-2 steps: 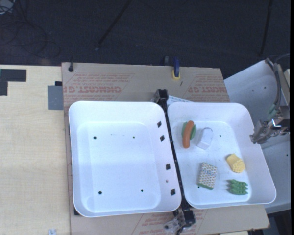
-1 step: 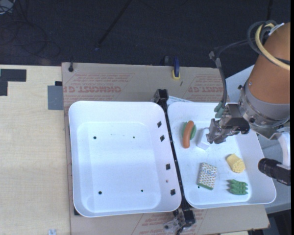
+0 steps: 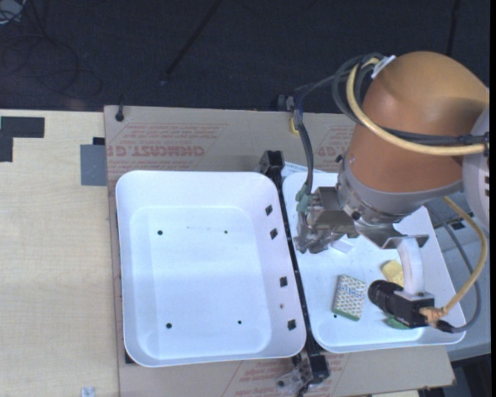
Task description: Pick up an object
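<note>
My gripper (image 3: 314, 236) hangs low over the far left part of the right bin (image 3: 347, 341), close to the divider between the two bins. A small green patterned pad (image 3: 350, 296) lies flat on the bin floor, nearer the front and just right of the gripper. Further right, a yellow object (image 3: 391, 270) peeks out, partly covered by the robot's gear. A bit of a green object (image 3: 394, 323) shows at the bin's front right. The arm's big orange-brown body (image 3: 413, 122) hides the back of this bin.
The left bin (image 3: 132, 222) sits directly beside the right one, with black clips (image 3: 283, 281) along the shared wall. Both bins rest on a cardboard sheet (image 3: 190, 139) on the pale bench. Cables loop around the arm's wrist.
</note>
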Available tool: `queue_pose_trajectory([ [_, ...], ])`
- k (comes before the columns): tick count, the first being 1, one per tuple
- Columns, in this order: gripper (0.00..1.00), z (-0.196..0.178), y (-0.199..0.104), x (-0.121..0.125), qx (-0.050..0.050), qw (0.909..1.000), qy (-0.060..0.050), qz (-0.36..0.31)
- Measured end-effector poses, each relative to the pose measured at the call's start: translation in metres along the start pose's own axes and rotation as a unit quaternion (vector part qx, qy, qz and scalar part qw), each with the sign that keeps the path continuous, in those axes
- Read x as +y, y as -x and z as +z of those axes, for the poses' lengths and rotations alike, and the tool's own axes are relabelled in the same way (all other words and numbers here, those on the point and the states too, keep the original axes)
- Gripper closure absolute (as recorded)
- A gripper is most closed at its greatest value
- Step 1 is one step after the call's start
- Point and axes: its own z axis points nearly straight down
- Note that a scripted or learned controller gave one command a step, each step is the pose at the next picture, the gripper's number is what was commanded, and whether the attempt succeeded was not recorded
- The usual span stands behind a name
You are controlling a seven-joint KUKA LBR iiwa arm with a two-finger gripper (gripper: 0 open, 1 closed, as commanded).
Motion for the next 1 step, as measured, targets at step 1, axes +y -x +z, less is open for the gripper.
queue_pose_trajectory([
  [1,1.00,0.1010,0.1388,-0.0023,-0.002,0.9999,-0.003,0.010],
])
